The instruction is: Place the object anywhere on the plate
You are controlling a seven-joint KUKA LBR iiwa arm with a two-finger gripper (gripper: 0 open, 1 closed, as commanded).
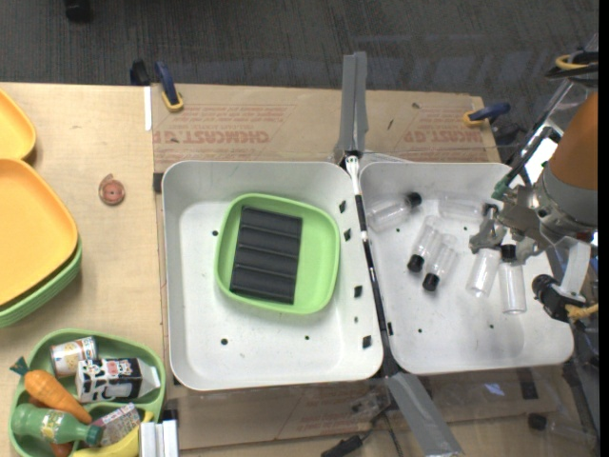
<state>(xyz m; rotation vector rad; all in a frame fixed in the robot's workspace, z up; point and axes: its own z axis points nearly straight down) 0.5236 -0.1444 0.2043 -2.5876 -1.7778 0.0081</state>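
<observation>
Because the clear vials [430, 251] lie scattered in the right bin [447, 350], the end effector [499, 239] hovers over them at the frame's right. Whether it is spread or closed I cannot tell, and the green plate [325, 255] in the left bin carries only a black ridged block [265, 254].

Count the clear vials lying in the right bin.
6 that I can make out: one near the divider, one black-capped at the top, two black-capped in the middle, two beside the gripper. The arm may hide others.

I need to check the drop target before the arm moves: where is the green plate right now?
The green plate lies in the left bin, a black ridged block on it, left of the divider from the clear vials.
</observation>
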